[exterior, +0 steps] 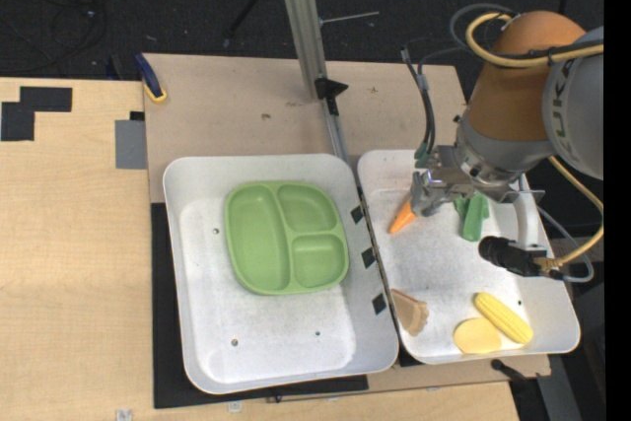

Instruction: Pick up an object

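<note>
Near edge, right bin (552, 335): a yellow toy corn cob (503, 316) lies just beside a flat yellow disc (477, 338), and a tan wedge-shaped piece (411, 312) rests against the bin's near-left rim. Left bin (197, 340): a light green plastic plate with three compartments (287, 238) sits toward its far half. Farther back in the right bin, an orange toy carrot (401, 218) lies tilted just beside the gripper (431, 197), apparently touching it; whether the fingers are apart, together or clamped on the carrot cannot be told. A green oblong piece (473, 218) stands just to the right of the gripper. Beyond, the grey arm with its orange band (523, 74) rises, and a grey metal post (306, 25) stands on the bench (227, 104).
</note>
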Available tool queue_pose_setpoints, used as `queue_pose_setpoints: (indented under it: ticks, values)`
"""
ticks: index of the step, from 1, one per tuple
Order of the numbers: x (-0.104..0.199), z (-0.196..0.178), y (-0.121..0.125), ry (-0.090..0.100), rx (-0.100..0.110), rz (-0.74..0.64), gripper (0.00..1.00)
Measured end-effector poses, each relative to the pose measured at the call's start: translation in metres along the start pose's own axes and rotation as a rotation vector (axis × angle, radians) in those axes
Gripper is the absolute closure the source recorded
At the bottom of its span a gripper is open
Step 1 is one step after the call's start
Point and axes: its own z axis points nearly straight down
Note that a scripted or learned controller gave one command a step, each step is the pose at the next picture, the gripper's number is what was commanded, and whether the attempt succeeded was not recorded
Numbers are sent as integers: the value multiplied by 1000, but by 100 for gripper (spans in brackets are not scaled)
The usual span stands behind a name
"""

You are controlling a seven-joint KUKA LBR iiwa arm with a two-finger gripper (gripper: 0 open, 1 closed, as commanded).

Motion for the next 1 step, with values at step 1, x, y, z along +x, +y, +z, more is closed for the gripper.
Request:
queue_pose_setpoints:
  ticks: [1]
  values:
    - [50,-7,3,0,-1,-1,100]
